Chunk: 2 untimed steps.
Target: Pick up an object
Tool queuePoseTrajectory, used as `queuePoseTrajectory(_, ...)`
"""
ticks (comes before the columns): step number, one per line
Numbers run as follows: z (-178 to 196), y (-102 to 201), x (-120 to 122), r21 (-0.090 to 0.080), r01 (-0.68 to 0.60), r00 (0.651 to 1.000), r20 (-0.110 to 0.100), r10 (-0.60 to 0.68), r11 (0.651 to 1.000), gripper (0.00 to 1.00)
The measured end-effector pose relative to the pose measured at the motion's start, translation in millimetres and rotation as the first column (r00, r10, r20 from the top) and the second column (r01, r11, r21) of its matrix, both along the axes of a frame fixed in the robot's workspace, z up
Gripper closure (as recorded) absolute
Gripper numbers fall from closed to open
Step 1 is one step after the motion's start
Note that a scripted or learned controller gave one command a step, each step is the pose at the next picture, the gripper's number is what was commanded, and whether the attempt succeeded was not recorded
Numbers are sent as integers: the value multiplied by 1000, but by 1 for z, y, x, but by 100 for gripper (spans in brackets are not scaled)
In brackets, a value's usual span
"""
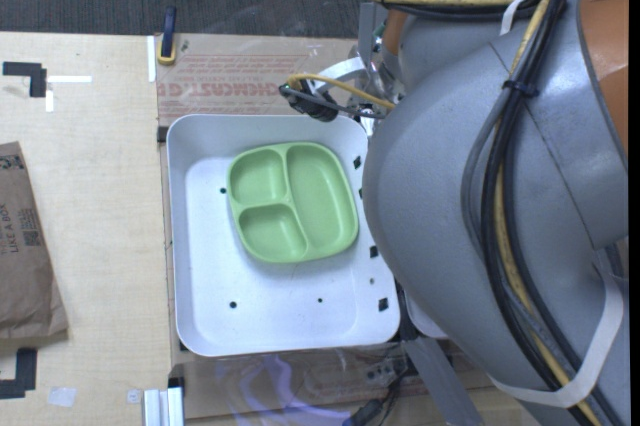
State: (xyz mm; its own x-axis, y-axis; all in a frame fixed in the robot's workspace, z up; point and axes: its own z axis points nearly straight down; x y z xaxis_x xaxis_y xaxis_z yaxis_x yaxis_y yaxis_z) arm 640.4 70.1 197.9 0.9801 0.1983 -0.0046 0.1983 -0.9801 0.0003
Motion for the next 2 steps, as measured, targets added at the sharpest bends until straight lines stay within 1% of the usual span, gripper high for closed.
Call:
queuePoseTrajectory(1, -7, -23, 13, -1, 3, 1000, 1, -3, 1000, 100)
queuePoseTrajectory(2, 59, -53, 12, -1, 0, 1000, 1, 0, 1000, 100)
